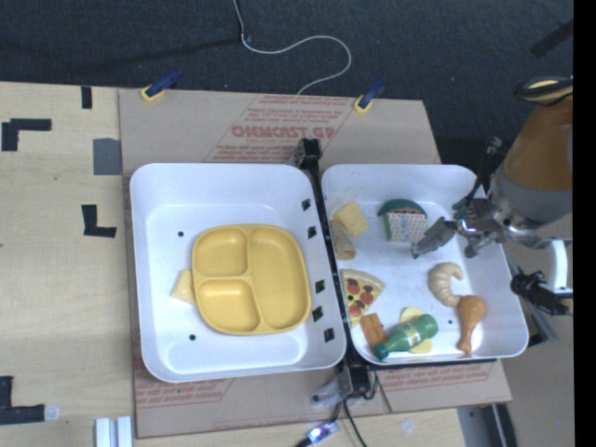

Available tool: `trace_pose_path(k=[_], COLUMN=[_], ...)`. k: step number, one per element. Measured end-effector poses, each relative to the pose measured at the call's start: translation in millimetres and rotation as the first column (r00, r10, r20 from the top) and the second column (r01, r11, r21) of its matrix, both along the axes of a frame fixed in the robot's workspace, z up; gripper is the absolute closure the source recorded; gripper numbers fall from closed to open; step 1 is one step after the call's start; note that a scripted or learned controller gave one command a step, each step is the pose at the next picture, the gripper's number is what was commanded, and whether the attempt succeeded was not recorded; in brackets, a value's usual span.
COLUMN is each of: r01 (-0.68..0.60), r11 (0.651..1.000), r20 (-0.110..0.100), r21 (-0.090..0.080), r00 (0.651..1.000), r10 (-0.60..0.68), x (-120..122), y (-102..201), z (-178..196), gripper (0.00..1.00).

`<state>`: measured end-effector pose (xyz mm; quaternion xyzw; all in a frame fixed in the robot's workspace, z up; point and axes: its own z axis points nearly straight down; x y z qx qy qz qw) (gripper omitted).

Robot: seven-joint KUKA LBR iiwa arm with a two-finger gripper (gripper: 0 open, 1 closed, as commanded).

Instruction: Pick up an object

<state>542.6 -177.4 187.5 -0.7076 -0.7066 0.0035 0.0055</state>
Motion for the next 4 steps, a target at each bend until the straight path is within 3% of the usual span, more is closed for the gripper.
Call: trace_pose_path(k=[1,2,3,4], r01=[-0.002,-0.003,-0.004,-0.004], r11=[1.000,1.000,1.000,1.000], r20=[0.011,0.007,0.017,0.011], r21=[-0.002,-0.002,-0.007,-0.004], r00=[1.000,1.000,1.000,1.000], r10=[0.002,0.003,0.004,0.004], x=[2.8,5.7,3.1,3.1], y=[-0.1,4.5,9.9,10.9], z=[5.3,-39.8,-82.4,-103.8], gripper=[0.00,0.00,0.00,0.00])
